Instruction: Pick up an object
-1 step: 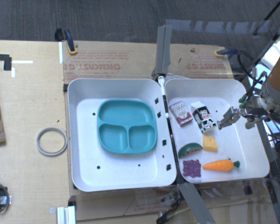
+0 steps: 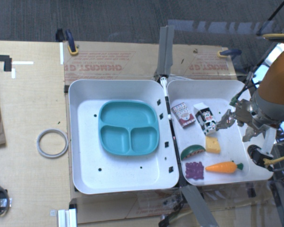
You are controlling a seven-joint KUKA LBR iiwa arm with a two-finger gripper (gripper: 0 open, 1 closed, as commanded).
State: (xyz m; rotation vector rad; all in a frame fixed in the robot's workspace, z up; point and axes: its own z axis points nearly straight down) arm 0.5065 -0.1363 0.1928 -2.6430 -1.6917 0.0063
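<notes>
Wooden surface (image 2: pixel 28 98) is occupied by two shallow white bins. Pincer (image 2: pixel 236 122) is seen open, holding nothing, above right bin (image 2: pixel 227 91) beside yellow cheese-like block (image 2: pixel 213 145).

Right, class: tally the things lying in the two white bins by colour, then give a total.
Turquoise: 1, divided plastic plate
Red: 1, small card packet
White and black: 1, carton
Yellow: 1, cheese block
Green and red: 1, watermelon slice
Purple: 1, grape bunch
Orange: 1, carrot
Total: 7

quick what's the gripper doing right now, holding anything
Gripper: open and holding nothing, hanging over the right bin next to the small milk carton.
</notes>
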